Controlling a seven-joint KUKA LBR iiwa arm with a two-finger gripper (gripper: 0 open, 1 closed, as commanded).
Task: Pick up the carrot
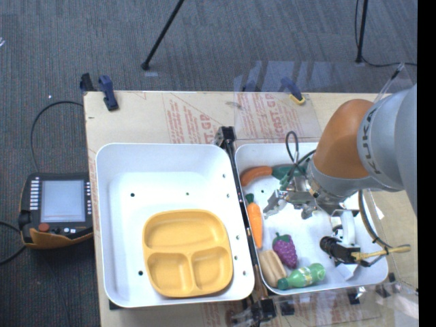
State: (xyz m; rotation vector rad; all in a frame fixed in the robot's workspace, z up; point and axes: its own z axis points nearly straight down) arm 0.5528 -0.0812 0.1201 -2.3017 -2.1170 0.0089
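From here I see the carrot point(255, 225) lying ungrasped in the right bin point(379, 268), and I cannot tell my gripper's point(289, 201) state beside it.

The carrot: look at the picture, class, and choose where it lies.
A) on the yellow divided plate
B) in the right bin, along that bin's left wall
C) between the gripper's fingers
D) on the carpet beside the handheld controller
B: the carrot lies in the right bin against its left wall, leafy end up in the picture, with the gripper off to its right and the yellow plate in the other bin.
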